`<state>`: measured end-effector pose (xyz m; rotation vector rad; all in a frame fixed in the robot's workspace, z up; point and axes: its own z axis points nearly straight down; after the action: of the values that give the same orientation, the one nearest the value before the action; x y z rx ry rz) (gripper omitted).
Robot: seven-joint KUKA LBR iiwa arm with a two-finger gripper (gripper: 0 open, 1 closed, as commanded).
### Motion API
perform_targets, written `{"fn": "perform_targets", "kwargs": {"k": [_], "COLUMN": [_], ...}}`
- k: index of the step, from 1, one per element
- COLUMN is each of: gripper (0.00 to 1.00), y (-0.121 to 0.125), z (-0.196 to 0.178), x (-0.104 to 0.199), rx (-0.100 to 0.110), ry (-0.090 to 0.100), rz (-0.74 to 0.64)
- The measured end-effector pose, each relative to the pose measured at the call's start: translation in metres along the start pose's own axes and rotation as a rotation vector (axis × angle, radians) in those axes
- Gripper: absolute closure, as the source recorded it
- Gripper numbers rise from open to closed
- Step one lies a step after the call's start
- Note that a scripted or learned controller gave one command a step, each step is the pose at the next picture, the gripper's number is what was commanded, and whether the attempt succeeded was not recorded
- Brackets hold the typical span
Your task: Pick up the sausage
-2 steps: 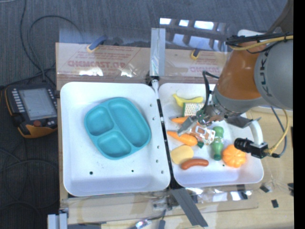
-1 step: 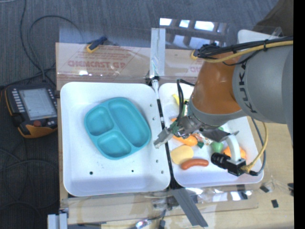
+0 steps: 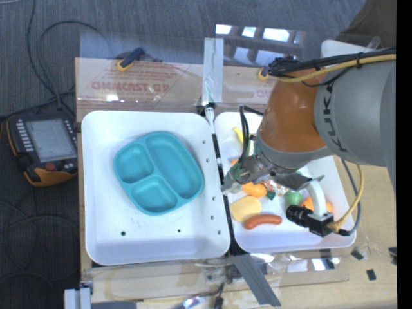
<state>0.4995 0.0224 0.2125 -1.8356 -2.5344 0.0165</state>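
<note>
Teal plastic, the divided plate [image 3: 159, 171] sits in the left bin [image 3: 96, 230], well left of the gripper [image 3: 248, 172]; I cannot tell its state. Just below and right of the gripper, in the right bin [image 3: 283, 240], lies the sausage [image 3: 262, 221], touching a yellow toy [image 3: 246, 207]. It looks light, smooth, probably slippery; gripping across its narrow middle seems safest.

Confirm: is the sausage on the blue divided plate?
No. The sausage lies on the floor of the right bin, while the blue divided plate sits in the left bin.
</note>
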Motion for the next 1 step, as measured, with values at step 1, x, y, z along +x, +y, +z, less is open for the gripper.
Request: {"fn": "perform_targets", "kwargs": {"k": [1], "gripper": [1.00], "y": [-0.0212], "z": [0.0319], "x": [-0.0171], "rx": [-0.011], "ry": [-0.004], "rz": [-0.405]}}
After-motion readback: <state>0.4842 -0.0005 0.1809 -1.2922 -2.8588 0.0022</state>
